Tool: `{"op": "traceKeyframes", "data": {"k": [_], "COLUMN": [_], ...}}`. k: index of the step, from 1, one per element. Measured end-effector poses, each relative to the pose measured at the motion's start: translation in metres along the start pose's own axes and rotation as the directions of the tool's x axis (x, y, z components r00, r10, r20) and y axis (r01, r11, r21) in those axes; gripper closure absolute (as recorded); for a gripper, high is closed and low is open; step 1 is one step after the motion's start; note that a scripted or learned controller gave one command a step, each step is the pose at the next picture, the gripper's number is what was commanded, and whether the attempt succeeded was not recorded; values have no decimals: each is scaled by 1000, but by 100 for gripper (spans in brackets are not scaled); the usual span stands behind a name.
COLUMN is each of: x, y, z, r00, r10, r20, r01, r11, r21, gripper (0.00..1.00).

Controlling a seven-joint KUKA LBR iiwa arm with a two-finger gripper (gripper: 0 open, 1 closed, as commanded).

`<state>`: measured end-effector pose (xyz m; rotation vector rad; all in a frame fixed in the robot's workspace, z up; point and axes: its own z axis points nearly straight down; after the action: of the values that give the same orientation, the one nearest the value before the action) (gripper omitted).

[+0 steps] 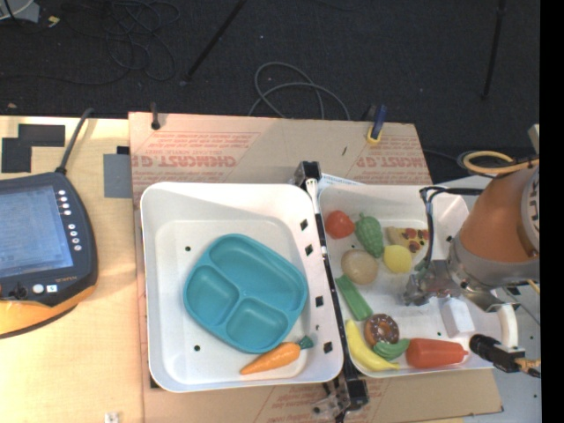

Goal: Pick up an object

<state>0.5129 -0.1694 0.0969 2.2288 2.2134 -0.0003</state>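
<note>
Gripper (421, 291) hangs just right of the lemon (397, 258) in the right bin (458, 210); we cannot tell its grip.

a tablet-like screen (35, 236) lies left of the cardboard sheet (273, 152) under both bins

The gripper (421, 289) hangs low over the right bin (458, 214) near its right edge, beside the yellow lemon (397, 258); a teal plate (246, 293) and carrot (275, 357) lie in the left bin (167, 263).
</note>
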Motion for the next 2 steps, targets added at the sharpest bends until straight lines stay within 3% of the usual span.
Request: {"op": "traceKeyframes", "data": {"k": [1, 2], "x": [0, 88], "y": [0, 92], "z": [1, 12], "r00": [1000, 1000], "r10": [0, -15], "r20": [0, -4], "r01": [0, 15], "r11": [1000, 1000], "r21": [1, 0], "gripper": [0, 0]}}
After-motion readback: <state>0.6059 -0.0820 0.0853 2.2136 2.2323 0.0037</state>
